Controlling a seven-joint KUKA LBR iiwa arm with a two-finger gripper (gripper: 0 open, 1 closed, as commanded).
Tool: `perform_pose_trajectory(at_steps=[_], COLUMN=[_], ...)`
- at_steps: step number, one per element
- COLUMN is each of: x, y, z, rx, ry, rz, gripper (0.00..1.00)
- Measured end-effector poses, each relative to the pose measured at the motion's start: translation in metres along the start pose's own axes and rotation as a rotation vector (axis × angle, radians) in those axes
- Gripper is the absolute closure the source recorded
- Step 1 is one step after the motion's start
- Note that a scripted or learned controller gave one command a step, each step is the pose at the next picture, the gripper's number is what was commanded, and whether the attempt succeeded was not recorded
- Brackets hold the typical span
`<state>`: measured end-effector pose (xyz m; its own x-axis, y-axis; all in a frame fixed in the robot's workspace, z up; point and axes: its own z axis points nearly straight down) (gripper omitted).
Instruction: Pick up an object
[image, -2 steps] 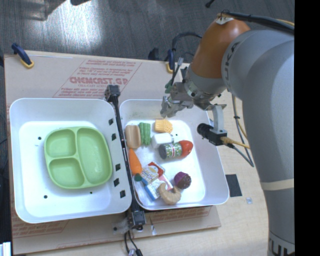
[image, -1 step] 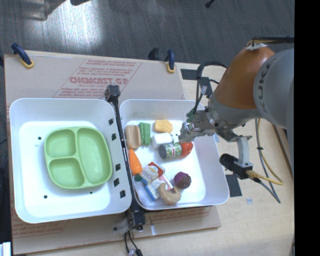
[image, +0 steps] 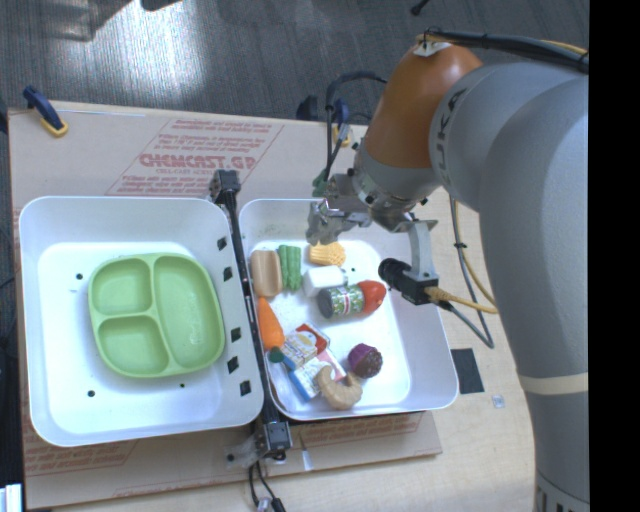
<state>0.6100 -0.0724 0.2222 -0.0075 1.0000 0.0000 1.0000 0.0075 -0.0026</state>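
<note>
The right bin (image: 430, 345) holds several toy foods. Among them are a tan bun (image: 265, 272), a green cucumber (image: 290, 266), a yellow corn piece (image: 327, 254), a dark can with a green label (image: 345, 301) and a red tomato (image: 373, 294). It also holds an orange carrot (image: 270, 325), a printed packet (image: 303, 347), a purple beet (image: 365, 361) and a tan pastry (image: 338, 388). My gripper (image: 323, 226) hangs low over the bin's back edge, just behind the corn piece. Nothing is visibly held.
In the left bin (image: 40, 330) lies a green divided plate (image: 155, 313). A black clamp strip (image: 240, 300) runs between the bins. The arm's grey body and orange band (image: 420, 100) cover the back right, with cables and a black fitting (image: 405, 280) over the right bin's rim.
</note>
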Motion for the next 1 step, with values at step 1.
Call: perform_pose_trajectory(at_steps=[1], x=[0.0001], y=[0.0004], z=[-0.0105], rx=[0.0], ry=[0.0], rz=[-0.004], gripper=[1.0])
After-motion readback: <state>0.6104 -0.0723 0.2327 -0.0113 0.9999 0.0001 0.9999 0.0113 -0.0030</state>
